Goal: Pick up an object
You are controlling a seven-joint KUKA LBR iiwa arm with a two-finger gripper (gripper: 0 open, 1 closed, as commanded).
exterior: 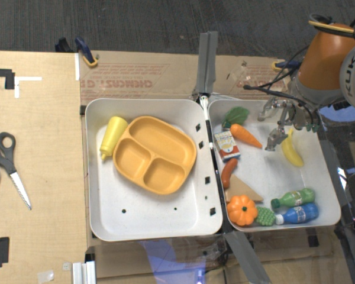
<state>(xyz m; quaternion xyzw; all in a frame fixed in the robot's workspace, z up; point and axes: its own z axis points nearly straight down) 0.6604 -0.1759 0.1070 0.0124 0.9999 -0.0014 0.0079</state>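
**Operator:** Banana [293, 151] is the nearest pick I can see; it lies in the right bin [329, 176], near the far right side, tilted, just beside the gripper [276, 136].

**Observer:** What is the gripper doing?

**Operator:** It hangs over the far part of the right bin, between the carrot [246, 135] and the banana. I see nothing between its fingers. Whether they are apart or together, I cannot tell from this slant.

**Observer:** What else sits in that bin?

**Operator:** A green leafy piece [236, 115] at the far left corner, the carrot just below it, a small carton [226, 145] against the left wall and a sausage [228, 172] below that. A tan wedge [244, 188] lies near the middle. Along the near edge I have a pumpkin [242, 210], a small green item [265, 216], a green bottle [293, 198] and a blue bottle [298, 214], close together.

**Observer:** And the left bin [100, 212]?

**Operator:** An orange divided plate [152, 154] with a yellow bottle [112, 136] touching its left rim. Scissors [7, 164] lie on the bench, well to the left.
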